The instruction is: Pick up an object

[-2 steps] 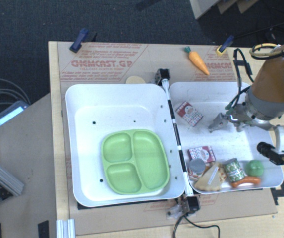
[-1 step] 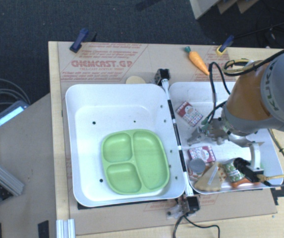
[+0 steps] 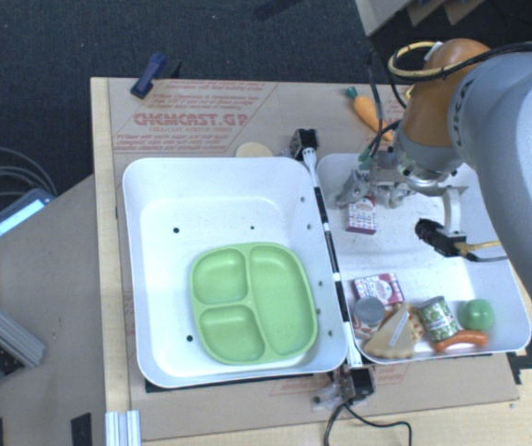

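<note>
White plastic bins sit side by side, and the gripper (image 3: 369, 191) hangs low in the right bin (image 3: 502, 277), just above a small pink-and-white box (image 3: 362, 218); how it is set I cannot tell. That box lies close to the bin's wall, so I'd worry about it sliding off. The green tray (image 3: 251, 302) fills the left bin (image 3: 154, 203).

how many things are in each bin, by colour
Left bin:
green divided plate: 1

Right bin:
pink and white small box: 1
pink packet: 1
grey round lid: 1
tan wedge: 1
green can: 1
green ball: 1
orange piece: 1

Total: 8
</note>
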Controlling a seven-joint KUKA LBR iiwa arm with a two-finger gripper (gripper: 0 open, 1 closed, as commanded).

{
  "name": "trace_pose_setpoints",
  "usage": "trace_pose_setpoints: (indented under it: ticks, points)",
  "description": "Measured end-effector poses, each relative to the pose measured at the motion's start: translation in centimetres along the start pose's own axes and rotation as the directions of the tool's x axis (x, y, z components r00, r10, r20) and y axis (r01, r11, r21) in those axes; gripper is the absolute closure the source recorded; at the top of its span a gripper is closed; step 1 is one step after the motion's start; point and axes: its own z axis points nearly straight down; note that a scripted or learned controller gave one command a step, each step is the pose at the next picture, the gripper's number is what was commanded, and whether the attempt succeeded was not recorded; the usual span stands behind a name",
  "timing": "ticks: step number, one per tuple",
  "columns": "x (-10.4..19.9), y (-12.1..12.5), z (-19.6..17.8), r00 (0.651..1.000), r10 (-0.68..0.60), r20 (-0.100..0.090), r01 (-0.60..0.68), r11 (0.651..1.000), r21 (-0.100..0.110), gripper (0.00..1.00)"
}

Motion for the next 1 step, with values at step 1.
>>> trace_pose_setpoints:
  ticks: [1]
  points:
    - [-0.01, 0.06, -1.06, 1.0, 0.0, 0.001, 0.0, 1.0, -0.002, 1.0]
